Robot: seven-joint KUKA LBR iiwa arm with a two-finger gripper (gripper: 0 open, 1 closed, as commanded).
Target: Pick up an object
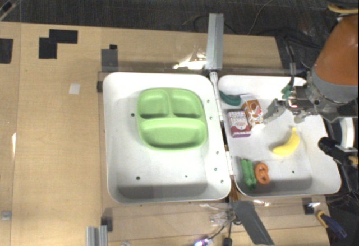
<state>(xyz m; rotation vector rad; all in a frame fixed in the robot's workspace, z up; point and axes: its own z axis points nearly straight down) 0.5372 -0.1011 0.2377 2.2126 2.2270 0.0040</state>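
Looking at the right bin [322,180], we see several candidate things to pick, none lifted. A yellow banana [286,144] lies on the bin floor about mid-bin, tilted, just below and left of the gripper [275,111]. Left of it sits a small purple-and-white carton [239,123], touching or nearly touching an orange-and-white snack packet [253,111] on its right. A teal curved piece [229,97] lies above those, near the bin's upper left corner. At the near edge, a green vegetable-like piece [247,172] lies right beside an orange round piece [261,172]; we cannot tell what either is exactly.

We see the gripper hanging over the right bin's upper middle, pointing left toward the snack packet, close to it but apart. Its grey fingers [271,112] look slightly spread, nothing between them; the banana lies apart from them. The arm [336,65] comes in from the right, orange band above a grey wrist.

The left bin [120,172] holds a green divided plate [170,117], flat, roughly centered, three compartments with nothing visible in them. Both bins sit side by side on a tan bench [50,138], a grey metal post [215,43] standing behind the seam between them.
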